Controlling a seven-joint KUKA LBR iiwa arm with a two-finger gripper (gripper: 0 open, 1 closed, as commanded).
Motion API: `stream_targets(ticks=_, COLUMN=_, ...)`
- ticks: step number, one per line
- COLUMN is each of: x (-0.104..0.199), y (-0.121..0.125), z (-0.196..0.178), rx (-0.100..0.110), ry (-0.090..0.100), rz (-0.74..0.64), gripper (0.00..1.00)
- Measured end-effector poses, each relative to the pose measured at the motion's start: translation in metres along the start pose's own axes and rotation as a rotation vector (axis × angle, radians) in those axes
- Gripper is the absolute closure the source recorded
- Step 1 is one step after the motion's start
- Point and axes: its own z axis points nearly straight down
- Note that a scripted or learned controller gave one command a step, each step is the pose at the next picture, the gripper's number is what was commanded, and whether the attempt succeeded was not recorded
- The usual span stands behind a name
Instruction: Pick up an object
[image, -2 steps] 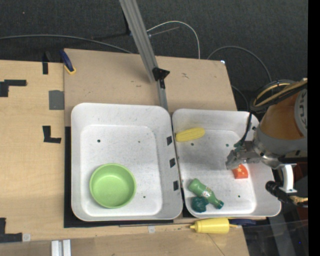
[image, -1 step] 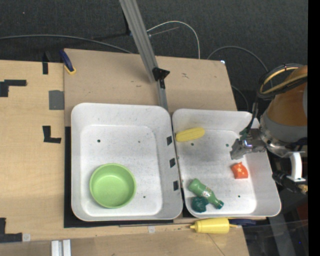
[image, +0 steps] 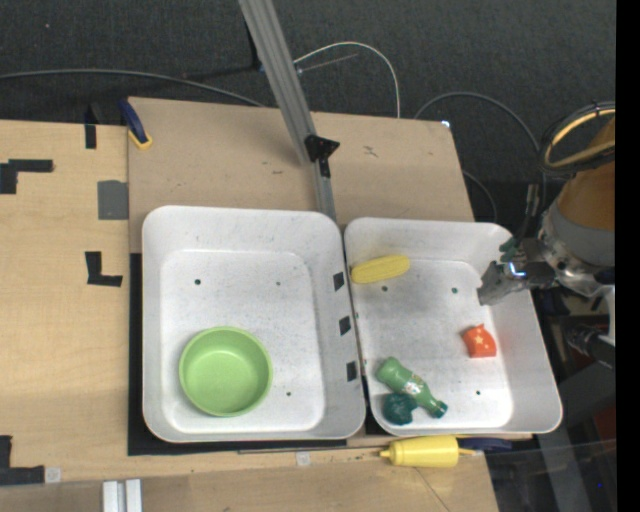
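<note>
Gripper (image: 497, 285) sat over the right bin's (image: 530, 400) 3 o'clock rim; you couldn't tell its finger state. Orange toy (image: 480, 342) lay just at its 6 o'clock, untouched. Green bottle (image: 410, 385) at the bin's 7 o'clock.

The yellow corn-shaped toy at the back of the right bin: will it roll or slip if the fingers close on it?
The yellow corn-shaped toy looks rounded and elongated, lying on its side, so it may roll if nudged across its width. Its surface looks smooth, so a loose pinch could slip. It sits near the right white bin's back wall, which may limit finger room.
</note>
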Motion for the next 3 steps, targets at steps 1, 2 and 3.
stream_targets(ticks=1, x=0.0, y=0.001, z=-0.033, rx=0.001, ry=0.0, rz=0.0, gripper=1.0)
stream_targets(ticks=2, x=0.052, y=0.007, z=-0.037, rx=0.004, ry=0.003, rz=-0.005, gripper=1.0)
stream_targets(ticks=3, x=0.11, y=0.008, z=-0.038, rx=0.005, ry=0.004, rz=-0.007, gripper=1.0)
